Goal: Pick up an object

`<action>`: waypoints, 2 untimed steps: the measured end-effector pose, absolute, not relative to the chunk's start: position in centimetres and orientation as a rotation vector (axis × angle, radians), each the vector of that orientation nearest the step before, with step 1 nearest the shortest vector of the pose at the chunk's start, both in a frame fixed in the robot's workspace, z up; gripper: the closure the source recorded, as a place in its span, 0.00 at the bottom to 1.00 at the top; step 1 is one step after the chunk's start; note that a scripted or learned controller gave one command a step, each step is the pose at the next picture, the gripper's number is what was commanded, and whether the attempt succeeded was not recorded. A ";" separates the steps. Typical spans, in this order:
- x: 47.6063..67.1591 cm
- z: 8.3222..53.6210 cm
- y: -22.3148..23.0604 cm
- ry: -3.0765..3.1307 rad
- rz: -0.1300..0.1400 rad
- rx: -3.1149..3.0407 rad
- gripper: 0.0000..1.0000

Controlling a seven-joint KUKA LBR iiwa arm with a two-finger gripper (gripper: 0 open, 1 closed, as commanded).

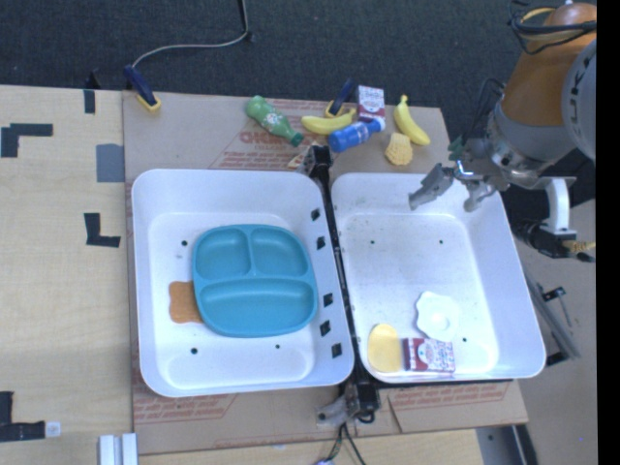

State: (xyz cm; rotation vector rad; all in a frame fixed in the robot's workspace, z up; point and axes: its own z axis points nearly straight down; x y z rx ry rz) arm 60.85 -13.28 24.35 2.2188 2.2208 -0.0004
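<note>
Dark carpet (291, 17) is covering the floor behind the bench. A light wooden tabletop (48, 289) is lying at left, bearing black tape marks (24, 139). A cardboard sheet (213, 143) is underlying the bins.

Divided plate (256, 279) in left bin (155, 197)

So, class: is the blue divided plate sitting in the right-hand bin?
No, the blue plate lies in the left bin, beside an orange piece.

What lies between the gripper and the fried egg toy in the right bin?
In the camera view, just bare white floor of the right bin lies between the gripper and the fried egg toy.
</note>
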 end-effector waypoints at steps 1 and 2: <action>61.7 11.3 -11.3 2.226 -0.004 2.222 0.00; 65.6 9.0 -9.8 2.224 -0.002 2.220 0.00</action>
